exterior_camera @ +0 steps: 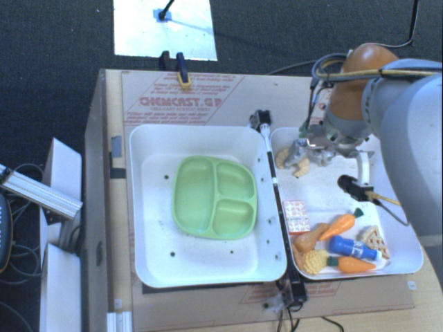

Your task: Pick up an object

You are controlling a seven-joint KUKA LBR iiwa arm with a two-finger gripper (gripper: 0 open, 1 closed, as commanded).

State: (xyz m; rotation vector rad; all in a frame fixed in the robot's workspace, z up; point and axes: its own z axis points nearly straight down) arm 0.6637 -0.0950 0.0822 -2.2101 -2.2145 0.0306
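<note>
My gripper hangs low over the far left corner of the right bin. Two small tan food pieces lie right at it: one just to its left against the bin wall, the other just below it. I cannot make out whether either is between the tips. Toward the near end of the same bin lie a red-and-white checked card, an orange carrot, a tan drumstick, a yellow corn piece, a blue tube, a second carrot and a lattice biscuit.
The left bin holds a green divided plate at its middle. A black divider rail runs between the two bins. The grey arm covers the right bin's far right part.
</note>
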